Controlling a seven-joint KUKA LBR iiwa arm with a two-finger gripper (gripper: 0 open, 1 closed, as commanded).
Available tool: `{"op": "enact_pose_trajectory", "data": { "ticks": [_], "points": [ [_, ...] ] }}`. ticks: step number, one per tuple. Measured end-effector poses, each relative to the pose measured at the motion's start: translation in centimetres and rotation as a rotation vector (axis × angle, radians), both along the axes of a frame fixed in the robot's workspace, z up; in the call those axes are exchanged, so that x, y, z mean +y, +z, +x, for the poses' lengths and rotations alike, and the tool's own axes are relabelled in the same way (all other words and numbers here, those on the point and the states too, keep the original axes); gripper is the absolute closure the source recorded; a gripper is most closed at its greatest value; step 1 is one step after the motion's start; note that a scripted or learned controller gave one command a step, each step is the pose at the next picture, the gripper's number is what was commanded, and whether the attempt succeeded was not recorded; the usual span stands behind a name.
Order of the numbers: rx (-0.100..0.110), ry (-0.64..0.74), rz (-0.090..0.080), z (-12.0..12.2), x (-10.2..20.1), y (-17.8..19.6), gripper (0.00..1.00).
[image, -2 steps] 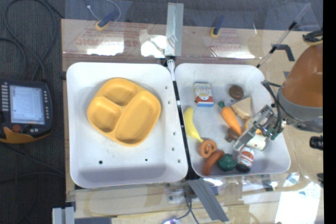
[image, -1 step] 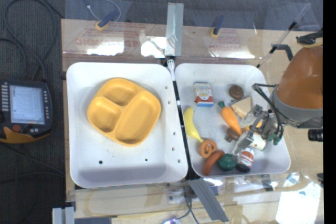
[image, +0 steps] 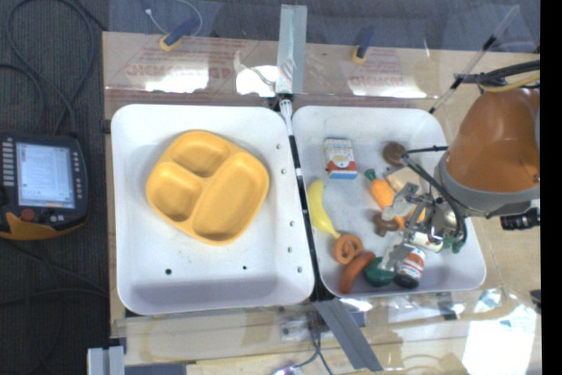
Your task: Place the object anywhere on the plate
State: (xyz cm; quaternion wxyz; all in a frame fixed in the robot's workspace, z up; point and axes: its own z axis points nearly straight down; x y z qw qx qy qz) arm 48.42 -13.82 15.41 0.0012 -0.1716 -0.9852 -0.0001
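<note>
A yellow three-compartment plate (image: 207, 185) lies in the left white bin (image: 140, 277), with nothing on it. The right bin (image: 369, 126) holds several small toy foods: a small carton (image: 339, 157), a yellow banana (image: 318, 208), a carrot (image: 381, 191), a brown round piece (image: 394, 153), an orange ring (image: 348, 248), a reddish sausage (image: 354, 272), a green piece (image: 379, 276) and a small can (image: 409, 265). My gripper (image: 420, 222) hangs low over the right side of that bin, among the carrot, the can and a brown piece (image: 386, 226). Wrist parts hide its fingertips.
A metal divider post (image: 291, 48) stands between the bins at the back. A handheld pendant (image: 42, 184) lies on the floor at the left. The arm's orange band (image: 496, 145) overhangs the right bin's right edge.
</note>
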Motion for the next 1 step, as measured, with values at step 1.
{"op": "enact_pose_trajectory", "data": {
  "ticks": [1],
  "points": [
    [-0.003, 0.487, 0.001, 0.01, -2.95, -0.20, 0.00]
  ]
}}
